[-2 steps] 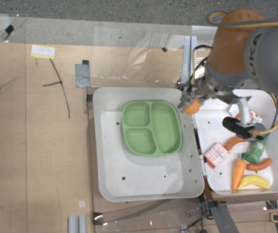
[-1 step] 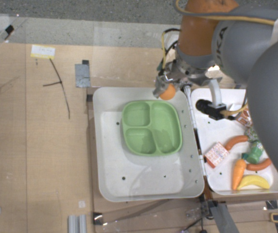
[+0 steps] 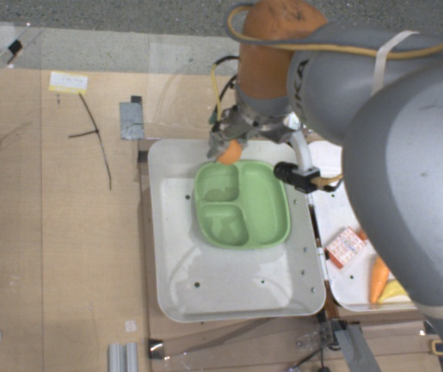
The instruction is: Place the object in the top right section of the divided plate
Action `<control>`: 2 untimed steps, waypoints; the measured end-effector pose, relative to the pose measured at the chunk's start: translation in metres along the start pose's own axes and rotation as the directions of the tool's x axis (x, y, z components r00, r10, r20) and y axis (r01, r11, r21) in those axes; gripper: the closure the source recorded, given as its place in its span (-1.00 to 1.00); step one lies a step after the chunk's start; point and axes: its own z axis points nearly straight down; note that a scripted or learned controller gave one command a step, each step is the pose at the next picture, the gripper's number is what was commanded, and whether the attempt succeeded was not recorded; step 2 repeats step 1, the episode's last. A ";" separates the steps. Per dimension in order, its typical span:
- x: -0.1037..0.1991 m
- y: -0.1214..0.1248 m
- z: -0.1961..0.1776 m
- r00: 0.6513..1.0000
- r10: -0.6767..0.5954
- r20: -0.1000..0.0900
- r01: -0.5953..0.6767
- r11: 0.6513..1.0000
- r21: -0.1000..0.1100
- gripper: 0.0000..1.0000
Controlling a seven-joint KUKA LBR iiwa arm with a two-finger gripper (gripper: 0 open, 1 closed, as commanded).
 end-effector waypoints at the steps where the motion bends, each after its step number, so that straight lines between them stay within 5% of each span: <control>1: 0.000 0.000 -0.001 1.000 0.000 0.001 0.000 1.000 -0.001 -1.00; 2: 0.000 0.000 -0.001 1.000 0.000 0.001 0.000 1.000 -0.001 -1.00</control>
